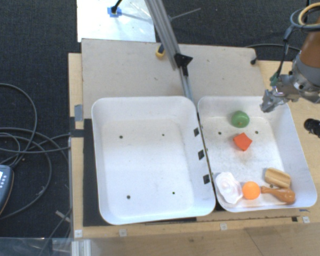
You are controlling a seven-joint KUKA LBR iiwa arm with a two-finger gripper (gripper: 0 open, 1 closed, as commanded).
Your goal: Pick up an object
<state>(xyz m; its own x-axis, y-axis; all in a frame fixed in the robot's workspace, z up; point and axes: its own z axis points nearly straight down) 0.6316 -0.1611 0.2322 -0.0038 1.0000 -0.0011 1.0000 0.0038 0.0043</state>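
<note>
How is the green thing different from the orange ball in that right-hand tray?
The green ball lies near the far end of the right bin, close to the gripper; the orange ball lies at the near end. The green ball sits alone, while the orange ball is wedged between a white object and a wooden piece. The green ball looks slightly larger. Both are round.

Two bins [149, 108] — smooth white plastic with a slight sheen — rest on a matt board [128, 68] that looks like fibreboard. The brush [277, 183] appears wooden; the pole [162, 20] — dull grey metal.
</note>
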